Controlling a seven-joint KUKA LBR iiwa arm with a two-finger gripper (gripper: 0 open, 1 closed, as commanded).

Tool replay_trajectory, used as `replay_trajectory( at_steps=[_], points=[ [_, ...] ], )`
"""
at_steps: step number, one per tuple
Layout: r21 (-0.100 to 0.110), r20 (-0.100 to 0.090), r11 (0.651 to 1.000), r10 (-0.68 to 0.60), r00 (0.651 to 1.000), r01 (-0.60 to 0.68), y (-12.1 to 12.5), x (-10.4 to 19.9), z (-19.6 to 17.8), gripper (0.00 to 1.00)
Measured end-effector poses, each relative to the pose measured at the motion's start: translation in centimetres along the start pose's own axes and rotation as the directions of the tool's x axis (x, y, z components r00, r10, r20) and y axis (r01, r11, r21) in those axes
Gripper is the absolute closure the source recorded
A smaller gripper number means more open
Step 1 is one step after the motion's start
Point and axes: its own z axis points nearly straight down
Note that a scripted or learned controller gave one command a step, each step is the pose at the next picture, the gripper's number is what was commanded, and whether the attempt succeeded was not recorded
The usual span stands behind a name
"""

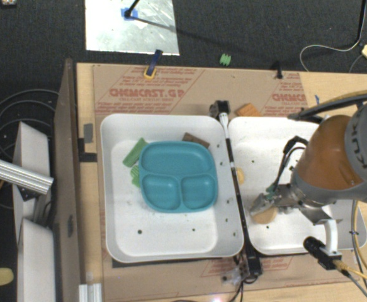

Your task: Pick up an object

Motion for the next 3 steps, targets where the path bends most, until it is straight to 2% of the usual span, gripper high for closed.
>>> replay_trajectory(
  at_steps=[1, 2, 3],
  points=[
    [-0.026, 0.011, 1.000, 0.002, 1.000, -0.002, 9.6, -5.6, -8.6, 0.00],
    [-0.003, 0.001, 1.000, 0.000, 1.000, 0.000, 4.8, -0.7, -2.5, 0.00],
    [-0.011, 0.004, 1.000, 0.008, 1.000, -0.007, 1.8, -0.2, 1.4, 0.00]
  ],
)
